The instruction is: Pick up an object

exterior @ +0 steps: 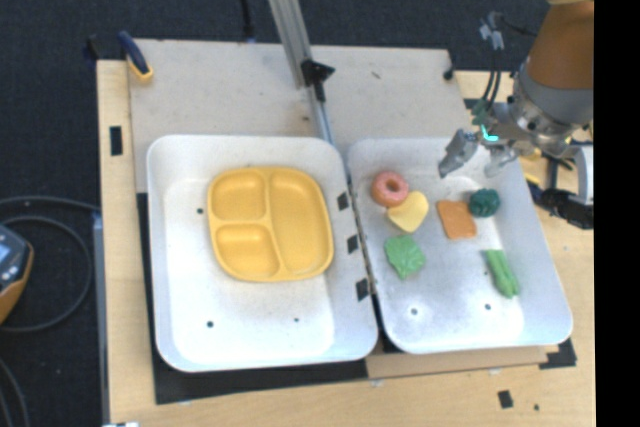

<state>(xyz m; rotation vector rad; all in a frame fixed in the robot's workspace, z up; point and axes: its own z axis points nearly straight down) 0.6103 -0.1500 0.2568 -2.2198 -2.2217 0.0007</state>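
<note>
Gripper at 12 o'clock of right bin, fingers apart, nothing btwn; pink donut at its 8 o'clock.

1. Overall bright, even overhead light; no hard shadows on the bench.
2. White bins wash out a bit: left bin and right bin lose surface texture to mild glare.
3. Floor around the bench goes very dark, detail crushed.
4. Soft focus everywhere, low resolution; small items in the right bin have fuzzy edges.
5. Gripper looks slightly smeared.
6. Only thin, soft shadows under the bin rims.
</note>
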